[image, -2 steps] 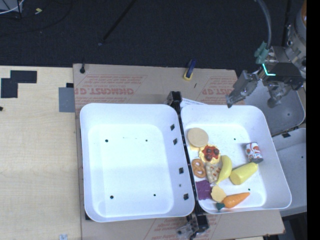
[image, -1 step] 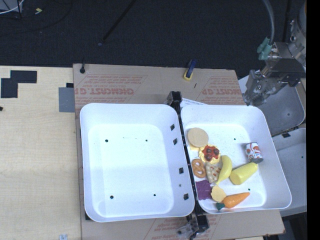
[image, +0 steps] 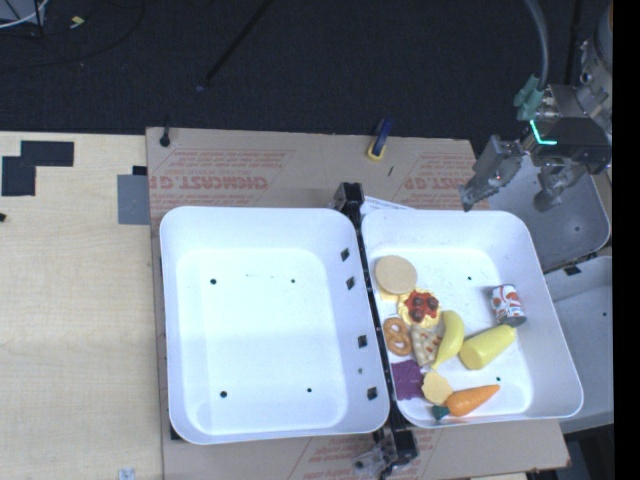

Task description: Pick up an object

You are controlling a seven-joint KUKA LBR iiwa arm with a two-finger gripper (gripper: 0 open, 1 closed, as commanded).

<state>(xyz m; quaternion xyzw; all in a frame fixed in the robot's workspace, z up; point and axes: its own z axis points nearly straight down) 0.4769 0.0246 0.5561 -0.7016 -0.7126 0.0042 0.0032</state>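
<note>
The gripper (image: 518, 180) hung with its two fingers spread wide apart, one grey finger (image: 487, 173) slanting out to the left and the other (image: 552, 186) to the right, and nothing at all sat between them. It hovered over the cardboard (image: 430, 173) just beyond the far rim of the right bin (image: 520, 230), up near that bin's far right corner, clear of every object below. Above the fingers, the wrist showed a small teal light, and the grey arm ran off toward the right edge.

Down in the right bin, the goods lay bunched along the left and near side. A round tan cookie (image: 396, 274) sat nearest the divider, and just below it a small pizza slice (image: 421, 308) with red toppings. A pretzel (image: 397, 336) rested beside that, touching a waffle-like piece (image: 425, 345). A yellow banana (image: 451, 337) curved alongside, and a yellow-green bottle (image: 487, 348) lay tilted just to its right. A small red-and-white can (image: 507, 304) stood apart, toward the right wall. Closer to the near rim lay a purple block (image: 406, 378), a pale yellow piece (image: 436, 386) and an orange carrot (image: 472, 399).

The left bin (image: 180, 318) sat alongside, the two bins meeting at a black clip strip (image: 362, 308).
</note>
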